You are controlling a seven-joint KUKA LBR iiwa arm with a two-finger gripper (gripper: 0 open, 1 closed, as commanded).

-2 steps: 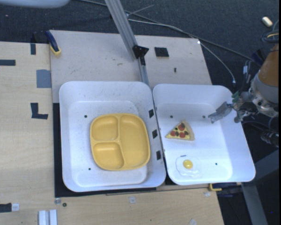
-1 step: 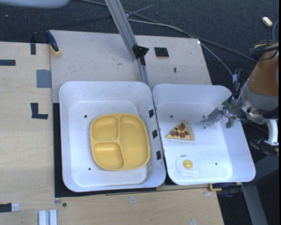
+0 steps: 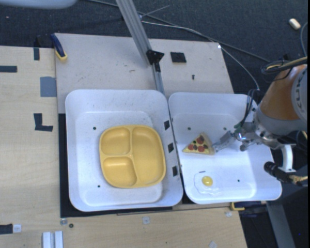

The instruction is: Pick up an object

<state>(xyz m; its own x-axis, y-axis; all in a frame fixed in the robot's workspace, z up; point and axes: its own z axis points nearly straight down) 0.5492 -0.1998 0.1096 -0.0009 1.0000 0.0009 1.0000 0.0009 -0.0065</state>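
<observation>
1. Two white bins sat side by side; the left bin (image 3: 77, 154) held a yellow divided plate (image 3: 132, 156).
2. The right bin (image 3: 212, 105) held a pizza slice toy (image 3: 199, 145) near its middle and a fried egg toy (image 3: 206, 182) near its front edge, the two apart.
3. The gripper (image 3: 222, 142) sat low in the right bin, just right of the pizza slice toy; grip state: cannot tell; nothing seen held.
4. The arm (image 3: 284, 102) came in from the right.
</observation>
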